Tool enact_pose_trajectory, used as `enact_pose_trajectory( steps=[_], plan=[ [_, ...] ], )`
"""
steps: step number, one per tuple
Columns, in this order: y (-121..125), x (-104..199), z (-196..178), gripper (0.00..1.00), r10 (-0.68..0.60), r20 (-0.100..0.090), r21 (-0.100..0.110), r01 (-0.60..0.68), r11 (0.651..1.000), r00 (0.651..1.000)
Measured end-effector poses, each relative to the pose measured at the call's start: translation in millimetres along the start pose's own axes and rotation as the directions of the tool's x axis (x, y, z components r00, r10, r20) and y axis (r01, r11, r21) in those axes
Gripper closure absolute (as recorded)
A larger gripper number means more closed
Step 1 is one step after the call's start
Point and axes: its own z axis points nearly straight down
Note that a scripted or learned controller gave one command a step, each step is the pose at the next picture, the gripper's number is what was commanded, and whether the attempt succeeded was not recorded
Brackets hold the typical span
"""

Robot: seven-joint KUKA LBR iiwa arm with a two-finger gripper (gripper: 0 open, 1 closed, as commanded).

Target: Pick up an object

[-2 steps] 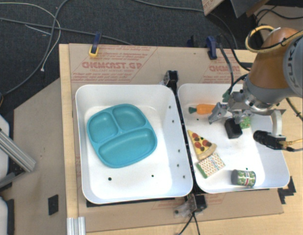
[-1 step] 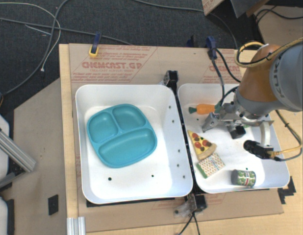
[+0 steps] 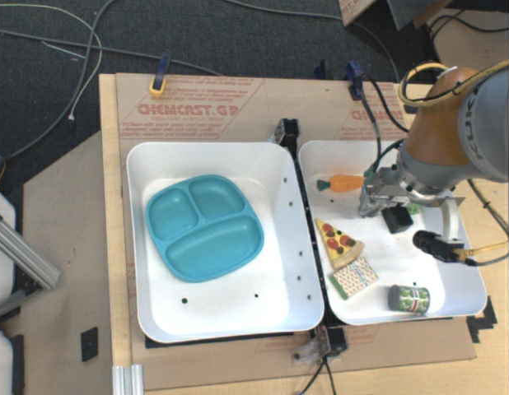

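My gripper (image 3: 385,211) hangs low over the right bin (image 3: 460,299), in its upper middle part. An orange carrot with a green top (image 3: 345,183) lies just to the left of the gripper, close to it. A pizza slice (image 3: 338,242) and a checkered cracker (image 3: 354,276) lie lower left of it, near the bin's left wall. A small green and grey can (image 3: 409,299) lies on its side near the front wall. A bit of green (image 3: 415,210) shows just right of the gripper, mostly hidden by the wrist.
The left bin (image 3: 156,303) holds a blue divided plate (image 3: 205,227). The grey arm with its orange band (image 3: 440,130) covers the right bin's upper right. A dark part with a yellow cable (image 3: 436,245) juts over the bin's right side.
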Motion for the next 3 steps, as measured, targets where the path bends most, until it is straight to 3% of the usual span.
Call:
enact_pose_trajectory(
  steps=[2,3],
  plan=[
    [0.3,-9.2,-99.4,1.0,-0.002,0.002,-0.004,0.002,1.0,1.0],
    [23.3,37.5,-100.6,1.0,-0.005,0.001,-0.003,0.005,1.0,1.0]
  ],
)
